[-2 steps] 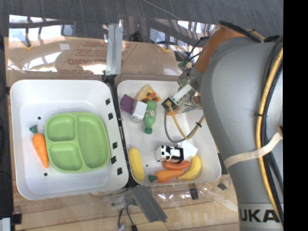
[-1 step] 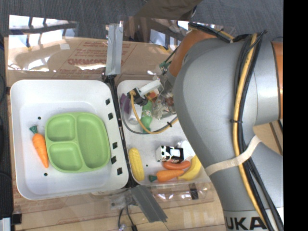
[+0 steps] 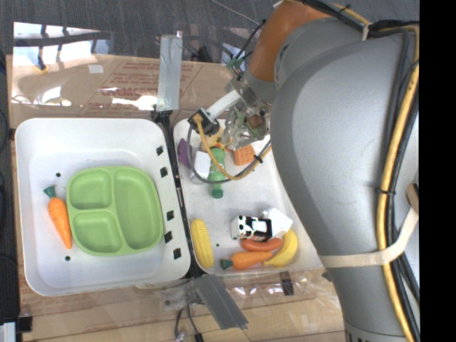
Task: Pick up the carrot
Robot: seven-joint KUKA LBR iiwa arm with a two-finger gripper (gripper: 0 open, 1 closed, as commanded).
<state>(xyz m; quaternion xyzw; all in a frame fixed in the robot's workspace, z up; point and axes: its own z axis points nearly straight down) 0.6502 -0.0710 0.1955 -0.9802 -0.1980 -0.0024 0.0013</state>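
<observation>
Two bins (image 3: 28, 191) sit under me, and my gripper (image 3: 239, 130) hangs over the far end of the right one, tangled in cables and hardware so that I cannot tell how my jaws stand or whether anything is between them. Just below me a green bottle (image 3: 216, 169) stands tilted, with a small orange waffle (image 3: 244, 155) beside it and a purple piece (image 3: 184, 152) against the bin's left wall. Nearer the camera in the same bin lie a corn cob (image 3: 201, 243) along the left wall, a black-and-white cow (image 3: 251, 227) next to a white block (image 3: 279, 221), a red sausage (image 3: 261, 245), a banana (image 3: 285, 251) and an orange carrot (image 3: 249, 260), these last three crowded together at the near corner. My grey arm (image 3: 342, 155) covers the bin's right side.

In the left bin a green tray (image 3: 114, 210) with three compartments lies in the middle. A second carrot (image 3: 59, 219) lies just beside the tray's left edge, leafy end toward the far wall, well apart from me.
</observation>
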